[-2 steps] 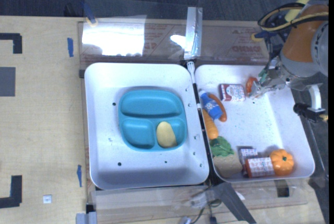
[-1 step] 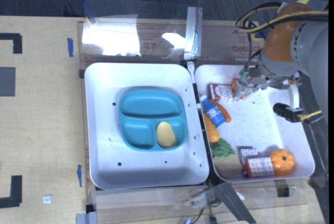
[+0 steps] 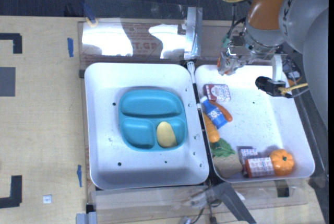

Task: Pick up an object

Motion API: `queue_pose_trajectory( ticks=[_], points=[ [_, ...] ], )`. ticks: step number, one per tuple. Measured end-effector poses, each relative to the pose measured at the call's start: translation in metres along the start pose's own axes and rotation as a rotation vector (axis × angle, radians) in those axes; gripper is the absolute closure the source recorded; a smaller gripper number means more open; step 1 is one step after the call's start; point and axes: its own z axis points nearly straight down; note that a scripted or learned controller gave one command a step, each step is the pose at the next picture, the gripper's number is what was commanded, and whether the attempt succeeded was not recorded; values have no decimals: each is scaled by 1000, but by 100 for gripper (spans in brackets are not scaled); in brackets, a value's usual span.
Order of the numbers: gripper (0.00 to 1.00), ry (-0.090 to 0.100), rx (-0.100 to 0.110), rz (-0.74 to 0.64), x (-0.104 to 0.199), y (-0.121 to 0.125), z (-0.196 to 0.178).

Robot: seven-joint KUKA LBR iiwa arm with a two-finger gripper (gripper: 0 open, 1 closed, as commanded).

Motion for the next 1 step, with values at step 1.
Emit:
queue_pose_trajectory(
  ticks=[1],
  points=[
    [100, 0, 16, 1, 56, -15, 7]
  ],
)
